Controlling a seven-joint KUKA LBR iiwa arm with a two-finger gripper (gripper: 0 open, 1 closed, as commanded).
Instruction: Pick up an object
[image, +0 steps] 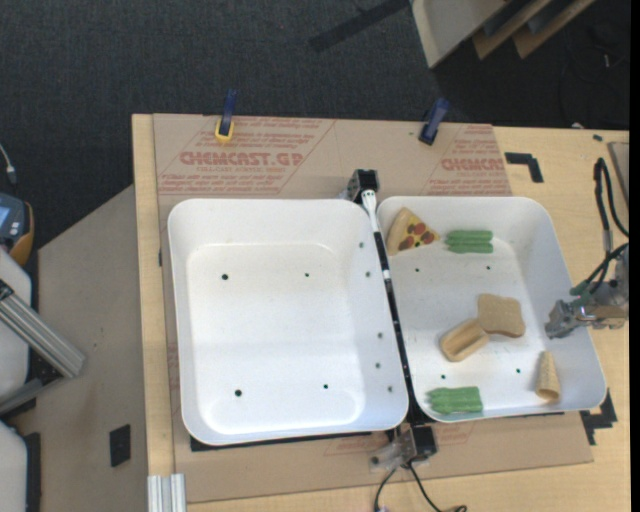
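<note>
The right bin (530, 225) holds several toy foods. A pizza slice (409, 231) lies at its far left corner, with a green ridged piece (468, 241) beside it. Two tan bread pieces (500, 314) (464, 340) touch each other near the middle. A second green piece (456, 401) rests at the near rim, and a tan cone-like piece (548, 375) lies at the near right. My gripper (568, 318) pokes in low over the bin's right rim, above the cone-like piece and to the right of the bread, touching none of them. Most of the arm is out of frame.
The left bin (200, 240) sits alongside, sharing a black divider edge (385, 290) with the right one. Both rest on a cardboard sheet (250, 150) held by clamps (227, 125) (433, 122). Dark cables (603, 215) hang at the right.
</note>
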